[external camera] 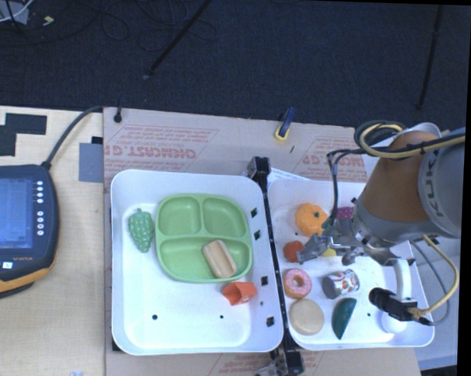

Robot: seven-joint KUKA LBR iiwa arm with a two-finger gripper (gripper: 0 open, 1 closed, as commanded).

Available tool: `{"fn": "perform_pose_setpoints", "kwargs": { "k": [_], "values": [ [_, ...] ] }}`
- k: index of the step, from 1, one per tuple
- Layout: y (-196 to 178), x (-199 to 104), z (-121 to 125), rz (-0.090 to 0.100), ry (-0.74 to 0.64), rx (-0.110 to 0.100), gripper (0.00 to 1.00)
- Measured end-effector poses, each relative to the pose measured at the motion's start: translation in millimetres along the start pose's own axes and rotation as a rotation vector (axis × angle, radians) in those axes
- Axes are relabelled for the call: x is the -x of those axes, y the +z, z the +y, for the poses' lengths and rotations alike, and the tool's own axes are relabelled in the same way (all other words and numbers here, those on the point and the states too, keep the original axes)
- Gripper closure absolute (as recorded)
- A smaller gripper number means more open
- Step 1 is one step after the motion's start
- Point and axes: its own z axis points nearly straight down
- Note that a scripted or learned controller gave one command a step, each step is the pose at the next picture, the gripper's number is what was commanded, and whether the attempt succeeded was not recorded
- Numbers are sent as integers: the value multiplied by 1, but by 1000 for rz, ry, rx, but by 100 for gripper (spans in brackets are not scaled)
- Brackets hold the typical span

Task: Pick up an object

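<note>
Nothing picked up yet, judging by how things lie. Likely going for the small red toy, lying in the right bin, close to the wall in the middle. Too small to tell what kind of toy.

Just beside it, to the right: the gripper, down low among the toys, with the fingers spread apart and nothing seen between them. Spread like that probably to fit round a toy before squeezing.

Around the gripper: an orange fruit just above, a pink donut and a little tin just below. Nearer the front, a pale round bun and a dark green veggie. All packed close together, so easy to bump one while reaching for another. Could go for the tin or the donut just as well, and fine for this job to take any toy.

Further out, in the left bin: a green plate with three parts, holding a bread roll in the big bottom part. Beside the plate, green grapes to the left and a red cup just below its corner. Well apart from the gripper, so likely not the pick this time.

Under both bins: a brown card sheet on the worktop. Off to the left, a screen pad with a cable.
</note>
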Motion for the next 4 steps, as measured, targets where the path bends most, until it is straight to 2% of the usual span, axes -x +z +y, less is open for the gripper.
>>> {"fn": "perform_pose_setpoints", "kwargs": {
  "k": [1, 2, 3, 4],
  "values": [
    [55, -1, 0, -1, 0, 6, 0],
    [45, 0, 1, 1, 6, 2, 100],
    [-14, -4, 2, -2, -1, 10, 100],
    [-55, 0, -2, -2, 1, 10, 100]
  ]
}}
